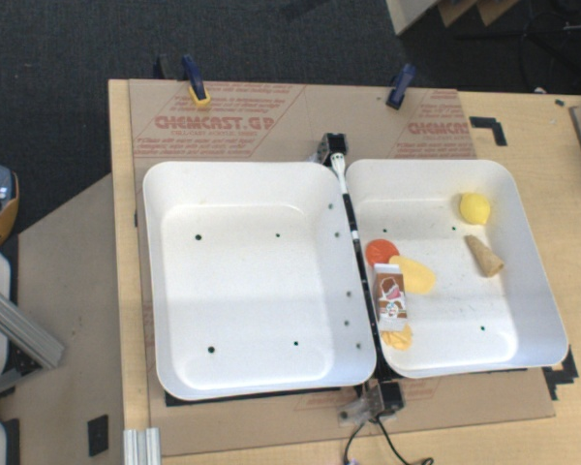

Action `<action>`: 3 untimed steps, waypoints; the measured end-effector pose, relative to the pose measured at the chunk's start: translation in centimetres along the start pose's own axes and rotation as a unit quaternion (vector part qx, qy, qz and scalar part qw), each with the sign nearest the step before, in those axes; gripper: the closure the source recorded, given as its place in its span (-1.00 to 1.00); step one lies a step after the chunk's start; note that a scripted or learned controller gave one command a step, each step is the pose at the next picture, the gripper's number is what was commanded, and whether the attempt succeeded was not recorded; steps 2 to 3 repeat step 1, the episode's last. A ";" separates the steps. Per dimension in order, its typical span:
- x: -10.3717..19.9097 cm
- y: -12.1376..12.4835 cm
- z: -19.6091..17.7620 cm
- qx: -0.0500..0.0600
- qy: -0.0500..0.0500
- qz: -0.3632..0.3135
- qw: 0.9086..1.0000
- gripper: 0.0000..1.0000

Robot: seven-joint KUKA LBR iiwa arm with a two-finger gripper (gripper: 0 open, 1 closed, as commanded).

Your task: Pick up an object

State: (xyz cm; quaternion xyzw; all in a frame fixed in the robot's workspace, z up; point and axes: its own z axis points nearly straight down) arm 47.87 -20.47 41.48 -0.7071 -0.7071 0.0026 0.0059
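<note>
So from where I'm standing, the pick hasn't really started, as far as I can judge. All the stuff sits in the right bin (533, 298), and nothing looks lifted or tipped up. There's a yellow ball (474, 208) toward the far right corner, with a tan cone (483, 256) lying on its side just near of it, the two close but apart. Over by the bin's left wall is a little pile: a red disc (382, 252), a yellow blob (415, 277) touching it on the right, a packet (391, 296) lying flat and overlapping both, and a small yellow bit (397, 338) poking out at the packet's near end. The left bin (165, 260) is right next to it, the rims touching down the middle. Both bins rest on a cardboard sheet (271, 114) on the counter, with two blue clamps (195, 80) at the far edge. I can't tell whether the pincer is open or closed, and it's got nothing. So basically everything's left: come down over something, close on it, lift. My guess is the ball or the cone is the easier target since they sit in the open, while the pile against the wall looks awkward.
</note>
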 end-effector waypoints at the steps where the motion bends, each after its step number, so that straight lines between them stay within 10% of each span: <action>1: 1.6 0.0 -10.2 -0.013 -0.005 -0.002 1.000 1.00; 3: 1.6 0.0 -10.2 -0.013 -0.005 -0.002 1.000 1.00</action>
